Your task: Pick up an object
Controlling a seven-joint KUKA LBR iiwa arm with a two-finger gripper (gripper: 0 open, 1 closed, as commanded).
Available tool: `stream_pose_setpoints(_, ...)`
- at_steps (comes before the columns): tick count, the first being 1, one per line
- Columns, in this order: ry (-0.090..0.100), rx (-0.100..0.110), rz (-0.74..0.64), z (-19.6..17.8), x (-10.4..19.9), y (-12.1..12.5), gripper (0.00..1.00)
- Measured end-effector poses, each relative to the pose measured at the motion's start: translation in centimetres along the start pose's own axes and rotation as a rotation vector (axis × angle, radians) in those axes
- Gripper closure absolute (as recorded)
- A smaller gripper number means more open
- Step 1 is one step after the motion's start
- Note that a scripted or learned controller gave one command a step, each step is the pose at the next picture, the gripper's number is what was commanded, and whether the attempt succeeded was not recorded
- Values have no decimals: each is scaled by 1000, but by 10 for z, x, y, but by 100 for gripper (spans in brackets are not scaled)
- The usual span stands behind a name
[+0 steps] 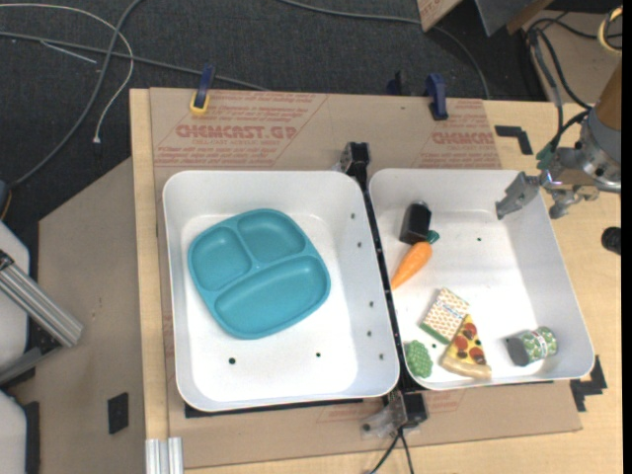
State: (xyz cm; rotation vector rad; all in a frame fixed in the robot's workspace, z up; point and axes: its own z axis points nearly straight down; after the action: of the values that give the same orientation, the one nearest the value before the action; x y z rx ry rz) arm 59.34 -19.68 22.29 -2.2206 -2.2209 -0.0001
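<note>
Red print on the cardboard (296, 117) under the bins reads "CHEMCAST GP". The left bin (188, 196) holds a smooth teal divided plate (259, 272). In the right bin (553, 255), a glossy orange carrot (412, 263) lies at nine o'clock, touching a black block (416, 222). A pizza slice (465, 347), a patterned card (445, 313) and a green can (532, 345) sit toward six. The gripper (538, 191) hangs at the bin's two o'clock corner, fingers apart, holding nothing.

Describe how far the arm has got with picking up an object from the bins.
Nothing looks done yet: the toy carrot, black block, pizza slice, patterned card, green piece and small can all lie in the right bin, and the blue divided plate sits in the left bin. The gripper is over the right bin's far right corner, carrying nothing. Choosing, grasping and lifting remain.
</note>
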Motion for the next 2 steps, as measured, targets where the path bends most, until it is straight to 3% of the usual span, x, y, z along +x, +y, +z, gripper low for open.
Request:
stream_pose_setpoints(1,0,0,0,0,0,0,0)
stream_pose_setpoints(2,0,1,0,48,4,-9,0)
